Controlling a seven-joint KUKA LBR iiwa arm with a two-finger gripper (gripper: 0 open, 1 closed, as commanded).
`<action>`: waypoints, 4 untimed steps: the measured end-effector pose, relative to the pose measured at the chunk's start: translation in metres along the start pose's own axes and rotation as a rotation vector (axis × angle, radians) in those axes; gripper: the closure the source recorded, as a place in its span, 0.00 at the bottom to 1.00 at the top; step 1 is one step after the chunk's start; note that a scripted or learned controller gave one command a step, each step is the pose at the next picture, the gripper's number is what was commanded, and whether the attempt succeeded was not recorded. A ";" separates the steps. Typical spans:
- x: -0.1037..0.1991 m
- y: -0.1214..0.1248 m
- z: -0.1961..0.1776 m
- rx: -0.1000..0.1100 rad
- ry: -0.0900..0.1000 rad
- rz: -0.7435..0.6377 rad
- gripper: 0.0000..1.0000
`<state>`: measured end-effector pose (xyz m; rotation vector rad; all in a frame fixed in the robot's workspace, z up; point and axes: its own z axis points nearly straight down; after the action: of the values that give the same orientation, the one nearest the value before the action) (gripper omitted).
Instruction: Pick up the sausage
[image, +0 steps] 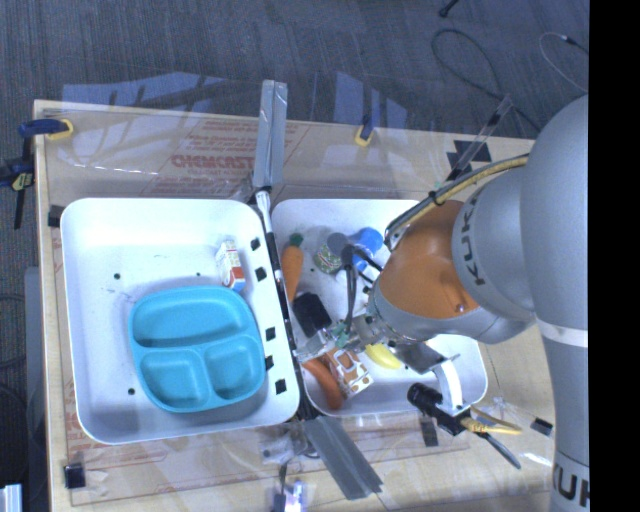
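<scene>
While the arm covers much of the right bin, the scene reads:
hand (345, 345): low in right bin (470, 375), grip state hidden, cannot tell
sausage (322, 379): at 7 o'clock, just beside hand
carrot (292, 270): at 11 o'clock
tray (195, 347): left bin (100, 250)

Bright even light, soft focus, mild glare

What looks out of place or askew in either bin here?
Mostly ordinary clutter. In the left bin, a small carton lies on its side above the blue divided tray. In the right bin, items are jumbled by the divider, including an orange sausage-like piece. Nothing looks spilled or broken.
</scene>
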<state>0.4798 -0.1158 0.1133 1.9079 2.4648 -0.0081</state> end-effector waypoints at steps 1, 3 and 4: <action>0.004 0.004 -0.011 -0.001 0.013 -0.010 1.00; -0.006 0.004 0.003 -0.017 -0.012 -0.040 0.00; -0.005 0.000 0.002 -0.002 0.004 0.043 0.00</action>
<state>0.4807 -0.1203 0.1117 1.9617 2.4242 -0.0011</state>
